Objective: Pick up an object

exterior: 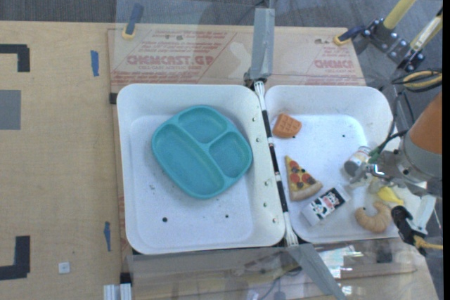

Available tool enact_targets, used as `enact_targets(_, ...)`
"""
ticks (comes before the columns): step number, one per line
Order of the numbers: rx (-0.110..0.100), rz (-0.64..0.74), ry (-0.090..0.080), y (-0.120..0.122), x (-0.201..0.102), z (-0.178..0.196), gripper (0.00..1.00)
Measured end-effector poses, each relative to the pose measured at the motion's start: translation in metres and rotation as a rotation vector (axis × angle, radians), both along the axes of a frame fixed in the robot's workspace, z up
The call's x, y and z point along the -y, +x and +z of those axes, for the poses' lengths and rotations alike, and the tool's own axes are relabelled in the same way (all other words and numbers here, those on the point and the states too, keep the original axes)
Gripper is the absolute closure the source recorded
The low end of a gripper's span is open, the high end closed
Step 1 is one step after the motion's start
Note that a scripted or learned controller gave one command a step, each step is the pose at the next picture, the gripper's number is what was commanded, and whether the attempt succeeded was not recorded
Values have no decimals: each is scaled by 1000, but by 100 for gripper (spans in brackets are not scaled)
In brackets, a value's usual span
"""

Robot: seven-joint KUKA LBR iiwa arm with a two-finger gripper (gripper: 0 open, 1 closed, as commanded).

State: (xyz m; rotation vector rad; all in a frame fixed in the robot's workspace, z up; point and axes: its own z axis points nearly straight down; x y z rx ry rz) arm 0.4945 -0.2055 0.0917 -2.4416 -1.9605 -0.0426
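Gripper (365,168) low over right bin (330,96), right side; claw state cannot tell. Nearest target: croissant toy (373,218), near-right corner, just beside gripper. Likely light, stiff plastic, curved; pinch across narrow middle. Pizza slice (302,179), small carton (325,205) lie left of it.

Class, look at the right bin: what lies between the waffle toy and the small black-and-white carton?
In the camera view, the pizza slice toy lies between the waffle toy and the carton.
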Motion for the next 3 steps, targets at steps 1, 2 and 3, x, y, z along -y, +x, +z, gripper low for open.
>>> enact_targets(1,-4,82,-26,47,-38,-3,0)
enact_targets(2,-6,230,-31,127,-27,-4,0)
enact_targets(3,-3,236,-33,129,-29,8,100)
